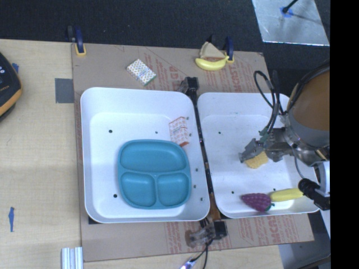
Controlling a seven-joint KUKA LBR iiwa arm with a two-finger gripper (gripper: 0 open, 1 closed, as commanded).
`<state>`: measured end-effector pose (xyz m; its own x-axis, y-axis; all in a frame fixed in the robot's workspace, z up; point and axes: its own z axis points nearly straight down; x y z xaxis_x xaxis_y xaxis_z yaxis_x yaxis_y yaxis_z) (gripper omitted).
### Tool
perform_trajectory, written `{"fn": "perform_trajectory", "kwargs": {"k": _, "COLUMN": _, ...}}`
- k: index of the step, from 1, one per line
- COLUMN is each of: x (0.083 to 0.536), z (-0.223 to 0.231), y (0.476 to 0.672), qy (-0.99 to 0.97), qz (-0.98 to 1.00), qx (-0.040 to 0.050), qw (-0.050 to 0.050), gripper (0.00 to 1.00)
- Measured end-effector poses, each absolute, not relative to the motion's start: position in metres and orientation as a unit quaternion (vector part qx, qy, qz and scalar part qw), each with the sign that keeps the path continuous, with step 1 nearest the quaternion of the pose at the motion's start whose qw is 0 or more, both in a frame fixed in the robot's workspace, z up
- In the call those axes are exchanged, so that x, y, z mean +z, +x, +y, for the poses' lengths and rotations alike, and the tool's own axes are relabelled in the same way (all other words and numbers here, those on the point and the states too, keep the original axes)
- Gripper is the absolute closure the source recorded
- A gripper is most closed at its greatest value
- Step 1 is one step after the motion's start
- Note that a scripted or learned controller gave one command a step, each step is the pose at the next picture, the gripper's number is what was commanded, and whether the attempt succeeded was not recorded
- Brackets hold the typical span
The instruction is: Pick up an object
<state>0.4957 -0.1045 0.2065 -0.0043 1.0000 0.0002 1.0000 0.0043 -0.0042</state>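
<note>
The claw (251, 153) is down in the right bin (224, 108), right on a small yellow chunk (257, 161) near the middle, and I cannot tell how it is set. A purple grape bunch (256, 201) and a yellow stick (286, 194) lie by that bin's front edge. The left bin (101, 105) has a blue tray (153, 173) and a small packet (179, 130).

A: Left bin (95, 150): tray (154, 172) takes the middle, packet (179, 130) near the divider.
B: Right bin (224, 111): open floor left; grapes (256, 201), corn (286, 194) near front wall.
</note>
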Motion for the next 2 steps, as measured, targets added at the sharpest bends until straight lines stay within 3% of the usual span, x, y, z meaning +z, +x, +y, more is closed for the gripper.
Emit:
{"fn": "perform_trajectory", "kwargs": {"k": 1, "x": 0.183, "z": -0.154, "y": 0.546, "qy": -0.706, "qz": -0.708, "qx": 0.0011, "qw": 0.001, "gripper": 0.00}}
{"fn": "perform_trajectory", "kwargs": {"k": 2, "x": 0.096, "z": -0.130, "y": 0.547, "qy": -0.705, "qz": -0.709, "qx": -0.0008, "qw": -0.005, "gripper": 0.00}}
